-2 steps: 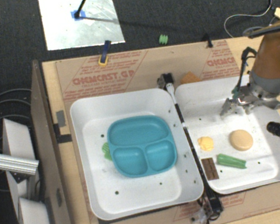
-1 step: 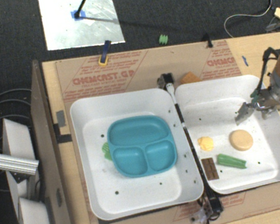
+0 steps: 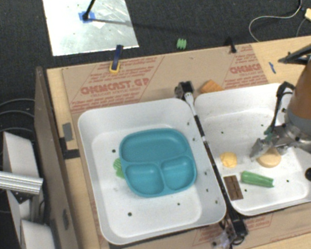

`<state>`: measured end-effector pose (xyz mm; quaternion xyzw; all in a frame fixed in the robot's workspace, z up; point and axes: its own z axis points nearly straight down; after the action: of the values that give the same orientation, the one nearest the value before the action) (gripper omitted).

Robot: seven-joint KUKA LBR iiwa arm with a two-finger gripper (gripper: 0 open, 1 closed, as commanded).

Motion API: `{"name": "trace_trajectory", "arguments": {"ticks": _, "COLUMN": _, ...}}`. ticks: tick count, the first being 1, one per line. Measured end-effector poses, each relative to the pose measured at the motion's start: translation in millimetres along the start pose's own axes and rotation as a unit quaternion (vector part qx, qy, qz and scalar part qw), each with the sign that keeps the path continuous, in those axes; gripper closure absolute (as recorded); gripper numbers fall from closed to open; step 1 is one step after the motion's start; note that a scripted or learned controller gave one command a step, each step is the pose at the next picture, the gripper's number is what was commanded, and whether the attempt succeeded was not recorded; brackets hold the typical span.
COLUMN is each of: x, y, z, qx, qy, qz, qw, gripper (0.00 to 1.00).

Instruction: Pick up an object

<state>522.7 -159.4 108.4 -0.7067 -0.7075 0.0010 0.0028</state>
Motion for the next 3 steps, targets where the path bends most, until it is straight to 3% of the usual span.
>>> {"name": "trace_trajectory", "arguments": {"ticks": 1, "x": -50, "y": 21, "z": 23, "qx": -0.004, "qy": -0.002, "qz": 0.001, "qw": 1.0, "gripper": 0.0}}
{"name": "trace_trajectory", "arguments": {"ticks": 2, "x": -35, "y": -8, "z": 24, "qx": -0.002, "qy": -0.001, "qz": 0.0, "qw": 1.0, "gripper": 0.0}}
{"name": "trace_trajectory", "arguments": {"ticks": 3, "x": -36, "y": -6, "z": 13, "qx": -0.005, "qy": -0.002, "qz": 0.0, "qw": 1.0, "gripper": 1.0}}
